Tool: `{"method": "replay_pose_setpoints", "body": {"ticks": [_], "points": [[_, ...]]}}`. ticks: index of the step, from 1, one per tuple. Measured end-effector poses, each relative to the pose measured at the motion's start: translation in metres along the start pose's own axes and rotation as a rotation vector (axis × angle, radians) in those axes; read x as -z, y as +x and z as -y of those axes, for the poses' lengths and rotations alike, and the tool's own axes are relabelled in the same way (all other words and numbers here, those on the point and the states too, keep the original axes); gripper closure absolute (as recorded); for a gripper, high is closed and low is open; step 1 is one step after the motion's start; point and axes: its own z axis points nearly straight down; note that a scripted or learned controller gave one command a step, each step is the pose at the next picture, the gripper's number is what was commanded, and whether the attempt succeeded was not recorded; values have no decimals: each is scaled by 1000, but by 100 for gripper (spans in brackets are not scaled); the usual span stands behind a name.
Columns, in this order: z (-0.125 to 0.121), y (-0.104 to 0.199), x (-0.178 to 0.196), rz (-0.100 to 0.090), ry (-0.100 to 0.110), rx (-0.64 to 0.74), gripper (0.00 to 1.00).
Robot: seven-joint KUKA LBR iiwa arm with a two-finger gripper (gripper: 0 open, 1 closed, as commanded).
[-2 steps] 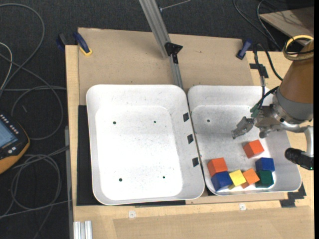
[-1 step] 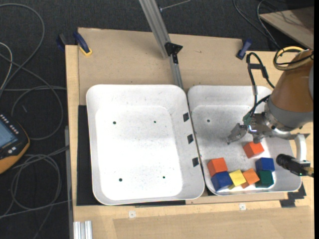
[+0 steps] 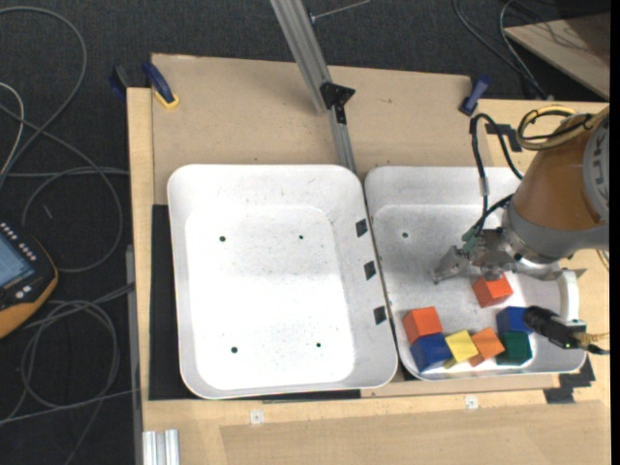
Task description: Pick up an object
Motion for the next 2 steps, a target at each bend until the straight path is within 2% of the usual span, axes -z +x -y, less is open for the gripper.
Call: {"method": "replay_pose_setpoints", "body": {"ticks": [1,2], "points": [[-1,0,9,0,-1,1,100],[5,-1,57,-2,7,1,100]]}}
